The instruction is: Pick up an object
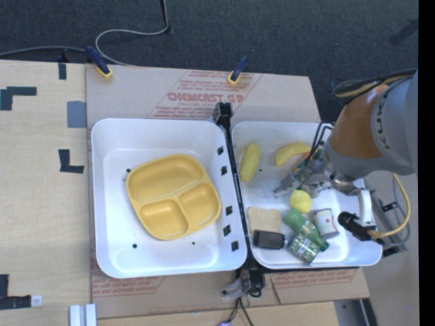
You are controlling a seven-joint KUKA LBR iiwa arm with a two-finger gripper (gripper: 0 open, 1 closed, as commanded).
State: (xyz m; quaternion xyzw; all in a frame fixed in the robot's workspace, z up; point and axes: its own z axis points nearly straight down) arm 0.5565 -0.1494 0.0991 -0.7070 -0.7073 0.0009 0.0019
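Two shallow white bins sat side by side on a sheet of brown cardboard (197, 97) that covered the bench. The left bin (109, 202) contained a yellow divided tray (173, 195) with three compartments, lying flat near the bin's centre and turned at a slant to the walls.

The right bin (268, 131) contained the loose objects. A yellow corn-shaped piece (250, 161) lay near the dividing wall, in the upper left part of the bin. A yellow banana (292, 153) lay to its right, in the upper middle. A small round yellow-green fruit (300, 201) sat near the bin's centre. Below it lay a green bottle-like item (296, 219) and, touching or just beside it, a green patterned packet (304, 246). A tan slice resembling bread (265, 218) lay left of these, with a small dark block (268, 240) just below it. A small white and grey item with a red mark (325, 223) lay to the right of the green items.

The arm (370, 134), grey with an orange band, entered from the right and reached over the right bin. The gripper (302, 178) hung between the banana and the round fruit, just above the latter. Whether the gripper was spread or pressed together could not be told from this view, and no object was seen to be held by it.
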